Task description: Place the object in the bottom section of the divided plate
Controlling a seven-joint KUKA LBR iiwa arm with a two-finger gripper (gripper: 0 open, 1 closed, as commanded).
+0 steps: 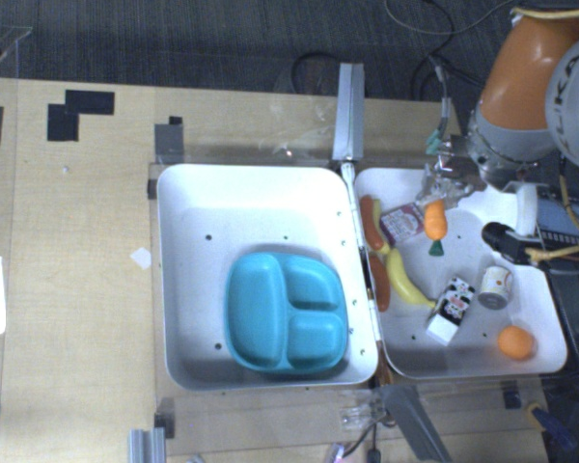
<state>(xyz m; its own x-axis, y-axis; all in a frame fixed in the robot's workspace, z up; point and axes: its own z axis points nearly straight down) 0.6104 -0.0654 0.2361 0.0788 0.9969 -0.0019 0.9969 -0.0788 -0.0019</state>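
The gripper (pixel 442 183) hangs at the far edge of the right bin (pixel 550 355), just above the toy carrot (pixel 434 224); whether its jaws are open cannot be told. It should take the carrot by its orange body and lift it clear over the bin walls. The blue divided plate (pixel 288 310) lies in the left bin (pixel 193 258), which has free room around it.

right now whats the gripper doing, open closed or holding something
Gripper: over the right bin, right above the toy carrot. Whether it is open, closed or gripping the carrot cannot be told from this view.
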